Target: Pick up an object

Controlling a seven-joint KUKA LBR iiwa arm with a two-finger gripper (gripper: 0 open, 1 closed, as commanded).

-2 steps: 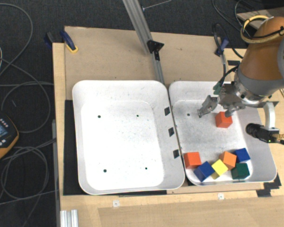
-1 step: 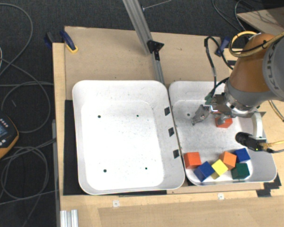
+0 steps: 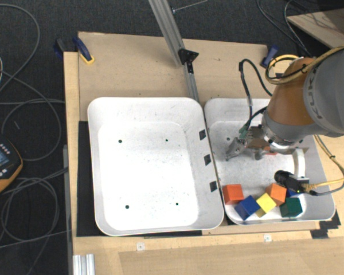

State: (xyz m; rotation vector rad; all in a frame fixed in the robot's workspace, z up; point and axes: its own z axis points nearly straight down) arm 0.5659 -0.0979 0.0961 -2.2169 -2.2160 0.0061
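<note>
- The candidate objects are small coloured blocks, grouped along the near edge of the right bin (image 3: 218, 119): an orange block (image 3: 233, 193), a blue block (image 3: 247, 206), a yellow block (image 3: 266, 203), a second orange block (image 3: 278, 193) and a green block (image 3: 291, 207).
- The blue, yellow and green blocks lie close together, some apparently touching; the first orange block stands slightly apart at the left end of the row.
- The pincer (image 3: 236, 148) is seen in the middle of the right bin, away from the blocks. Nothing is seen between its fingers; whether they are spread or pressed together cannot be told from this view.
- The left bin (image 3: 143, 165) carries only a few small dark marks on its floor.
- The blocks are judged to be light, rigid and not fragile; no deformation under a firm pinch is expected.
- The faces appear smooth, so some slipping is possible if only an edge or corner is caught.
- Two opposite flat faces are to be gripped, with the fingers squared to the sides of the block.
- The first orange block is judged the easiest target, since free space is available beside it for the fingers.
- A black part of the arm's gear (image 3: 286, 179) lies just beside the second orange block and may hinder access there.
</note>
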